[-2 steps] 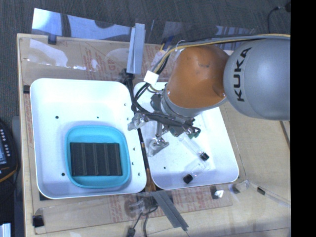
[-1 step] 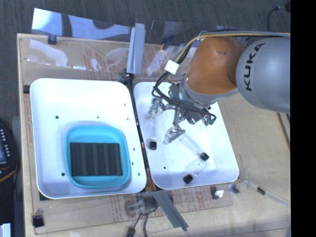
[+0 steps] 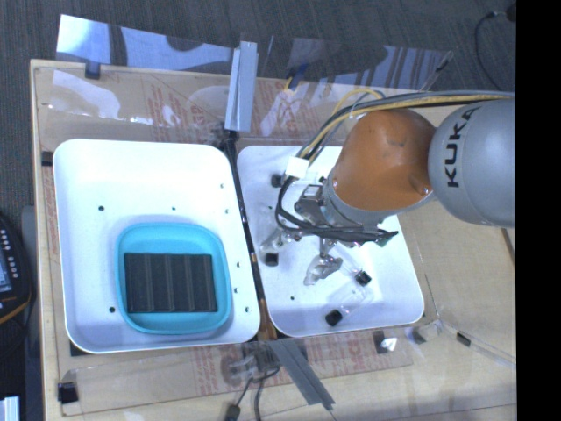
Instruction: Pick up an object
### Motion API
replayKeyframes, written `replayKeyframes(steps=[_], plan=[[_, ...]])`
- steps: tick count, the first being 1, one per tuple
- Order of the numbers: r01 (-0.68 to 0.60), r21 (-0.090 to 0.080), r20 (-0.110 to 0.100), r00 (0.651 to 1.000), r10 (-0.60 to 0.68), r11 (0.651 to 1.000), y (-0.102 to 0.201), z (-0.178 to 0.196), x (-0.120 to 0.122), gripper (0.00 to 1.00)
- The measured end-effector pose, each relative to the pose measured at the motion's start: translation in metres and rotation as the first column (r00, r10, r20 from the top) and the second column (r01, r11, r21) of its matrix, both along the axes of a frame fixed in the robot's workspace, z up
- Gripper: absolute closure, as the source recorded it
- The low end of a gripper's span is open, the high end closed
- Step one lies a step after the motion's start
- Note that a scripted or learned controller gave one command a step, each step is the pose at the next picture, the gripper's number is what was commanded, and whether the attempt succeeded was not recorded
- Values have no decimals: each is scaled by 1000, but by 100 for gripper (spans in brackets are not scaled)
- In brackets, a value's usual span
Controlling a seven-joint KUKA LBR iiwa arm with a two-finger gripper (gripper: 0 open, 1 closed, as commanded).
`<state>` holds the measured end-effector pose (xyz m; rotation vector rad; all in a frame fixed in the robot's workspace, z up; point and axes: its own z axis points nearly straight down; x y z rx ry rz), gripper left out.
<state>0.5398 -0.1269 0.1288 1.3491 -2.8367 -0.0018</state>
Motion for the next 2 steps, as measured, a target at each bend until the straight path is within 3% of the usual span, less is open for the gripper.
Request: replayKeyframes(steps=[1,2], plan=[[-70,0,3,998,70,998,-43,44,37,0],[-440,0,3,898,440,898,29,48,114,0]])
